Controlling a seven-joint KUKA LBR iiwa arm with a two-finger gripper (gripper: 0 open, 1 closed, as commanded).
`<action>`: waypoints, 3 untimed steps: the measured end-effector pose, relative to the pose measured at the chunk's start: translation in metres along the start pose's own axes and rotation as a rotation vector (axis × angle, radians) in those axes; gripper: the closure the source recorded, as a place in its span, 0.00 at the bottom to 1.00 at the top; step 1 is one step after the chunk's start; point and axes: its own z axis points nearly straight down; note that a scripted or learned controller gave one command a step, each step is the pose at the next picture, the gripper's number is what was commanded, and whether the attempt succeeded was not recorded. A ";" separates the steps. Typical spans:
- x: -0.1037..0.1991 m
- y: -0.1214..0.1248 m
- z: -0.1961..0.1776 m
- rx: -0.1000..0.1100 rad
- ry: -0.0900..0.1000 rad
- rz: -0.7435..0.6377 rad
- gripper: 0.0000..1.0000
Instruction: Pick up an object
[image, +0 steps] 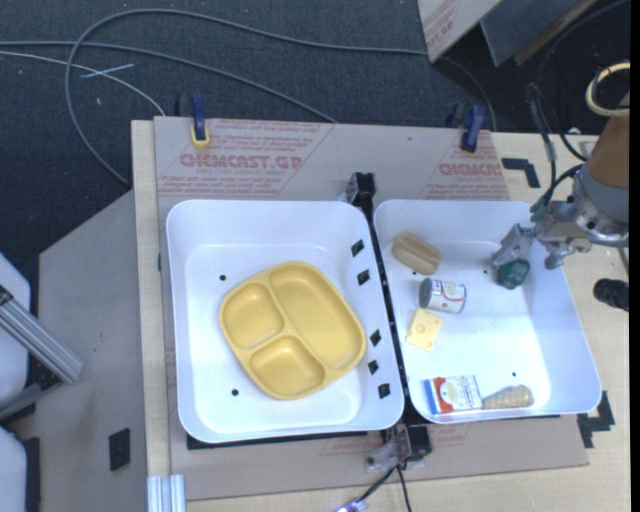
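The gripper (527, 252) sits low over the right bin's (560, 340) far corner, just beside a small dark-green object (513, 272) — likely its target. Whether it grips that I cannot tell. A divided yellow tray (291, 328) fills the left bin (190, 300), so pickable things cluster right.

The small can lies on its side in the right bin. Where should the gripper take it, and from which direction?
Probably best from straight above, fingers closing across the round body of the can at its middle. It lies on its side, long axis roughly left to right in the picture, so the curved sides face front and back. The cheese wedge lies close in front, so little room is there for a finger.
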 end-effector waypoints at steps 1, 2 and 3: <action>0.001 0.003 -0.009 -0.015 -0.003 -0.004 0.00; 0.002 0.013 0.048 -0.011 -0.002 -0.006 0.00; -0.001 0.015 0.076 -0.022 -0.008 -0.002 0.00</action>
